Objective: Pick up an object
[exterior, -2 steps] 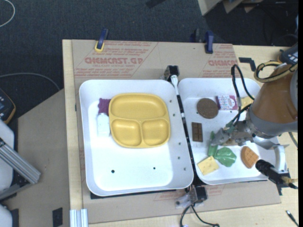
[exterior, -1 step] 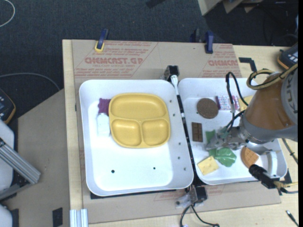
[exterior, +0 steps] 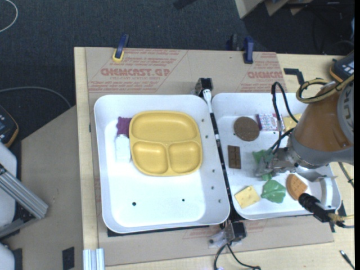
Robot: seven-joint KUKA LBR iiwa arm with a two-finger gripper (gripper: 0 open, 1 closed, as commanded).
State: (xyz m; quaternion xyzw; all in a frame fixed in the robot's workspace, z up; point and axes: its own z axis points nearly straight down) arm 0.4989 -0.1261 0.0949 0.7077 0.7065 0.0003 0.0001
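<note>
My gripper (exterior: 269, 168) is low in the right bin (exterior: 225, 151), reaching in from the right beneath the orange-banded wrist. It sits over a green object (exterior: 261, 157), and another green piece (exterior: 274, 190) lies just below it. A yellow wedge (exterior: 246, 196) rests at the bin's front, and an orange-brown piece (exterior: 296, 186) lies to the right. A brown round disc (exterior: 246, 128) and a dark brown bar (exterior: 234, 157) sit farther left and back. The arm hides whether anything is between the fingers.
The left bin (exterior: 112, 167) holds a yellow divided plate (exterior: 166, 142), with a purple item (exterior: 123, 125) and a white bottle (exterior: 122, 148) beside its left edge. A small wrapped packet (exterior: 268, 121) lies at the back of the right bin. Cables trail near the arm.
</note>
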